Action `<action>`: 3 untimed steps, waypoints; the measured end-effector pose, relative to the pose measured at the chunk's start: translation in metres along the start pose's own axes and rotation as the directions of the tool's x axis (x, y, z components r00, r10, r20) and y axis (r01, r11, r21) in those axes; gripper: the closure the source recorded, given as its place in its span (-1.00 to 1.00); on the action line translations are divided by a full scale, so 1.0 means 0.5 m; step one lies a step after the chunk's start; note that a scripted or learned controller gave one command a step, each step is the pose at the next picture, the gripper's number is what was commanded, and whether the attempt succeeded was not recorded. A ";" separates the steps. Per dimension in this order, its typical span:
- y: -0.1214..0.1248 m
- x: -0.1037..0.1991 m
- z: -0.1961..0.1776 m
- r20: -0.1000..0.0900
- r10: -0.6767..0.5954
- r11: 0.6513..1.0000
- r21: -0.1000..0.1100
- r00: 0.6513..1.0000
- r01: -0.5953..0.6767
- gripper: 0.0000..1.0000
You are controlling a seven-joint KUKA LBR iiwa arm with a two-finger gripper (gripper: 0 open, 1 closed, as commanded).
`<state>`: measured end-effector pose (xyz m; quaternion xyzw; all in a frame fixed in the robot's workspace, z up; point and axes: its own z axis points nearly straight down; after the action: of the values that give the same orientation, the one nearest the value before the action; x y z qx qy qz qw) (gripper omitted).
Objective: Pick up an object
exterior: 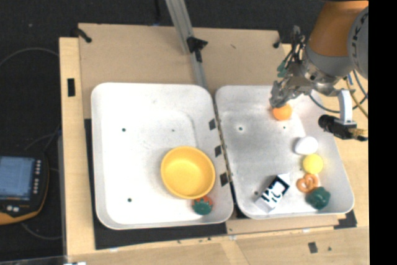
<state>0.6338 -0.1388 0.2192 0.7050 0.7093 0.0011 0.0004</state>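
Note:
My gripper (280, 100) hangs over the far part of the right bin (248, 133), directly above and touching a small orange ball (283, 113). Further forward in that bin lie a white egg-shaped object (306, 146), a yellow ball (313, 164), an orange pretzel-shaped piece (307, 183), a dark green object (319, 198) and a black-and-white box (273, 192). The left bin (124, 133) holds a yellow bowl (188, 172) with a small green and red object (203, 205) at its near edge.
A slanted metal rail (180, 15) runs from the top down to the seam between the bins. A handheld pendant (22, 186) lies off the bench at the left. Cables hang beside the arm at the right.

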 end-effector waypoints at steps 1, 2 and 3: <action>-0.039 0.109 -0.025 -0.001 -0.001 1.000 0.001 1.000 0.001 1.00; -0.053 0.209 -0.013 0.000 -0.001 1.000 0.002 1.000 0.001 1.00; -0.101 0.322 -0.019 -0.001 -0.002 1.000 0.002 1.000 0.002 1.00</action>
<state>0.5821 0.0218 0.2288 0.7043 0.7099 0.0007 -0.0007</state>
